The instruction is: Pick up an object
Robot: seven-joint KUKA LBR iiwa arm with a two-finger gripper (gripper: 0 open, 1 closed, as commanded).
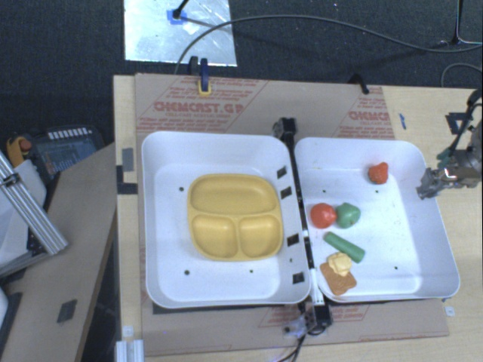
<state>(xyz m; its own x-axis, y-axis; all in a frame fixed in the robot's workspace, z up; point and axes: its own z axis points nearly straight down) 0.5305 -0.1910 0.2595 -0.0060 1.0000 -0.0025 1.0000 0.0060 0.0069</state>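
Two shallow white plastic bins with rounded corners sit side by side on a pale wooden surface (90, 202), resting on a sheet of brown cardboard (249, 100) printed with red lettering. The left bin (162, 157) holds a glossy yellow plate (232, 216) with rounded corners, moulded into three compartments: one wide section along the top and two smaller ones below. The right bin (411, 164) holds a scatter of small toy foods with smooth, plastic-looking surfaces. A small orange-red piece (378, 173) lies alone near the upper right of this bin. Near the middle, a round red tomato-like ball (322, 216) touches a rounded green piece (348, 215) on its right. Just below them lies a green cylinder (345, 246), tilted diagonally. At the lower left of the bin, a lumpy yellow piece (339, 262) rests on a flat orange piece (339, 280). The grey metal gripper (434, 183) hovers at the right rim of the right bin, well apart from all the toys; whether its fingers are apart or together cannot be made out, and nothing is seen between them. Beyond the surface, a shiny square of foil (177, 21) lies on dark carpet.
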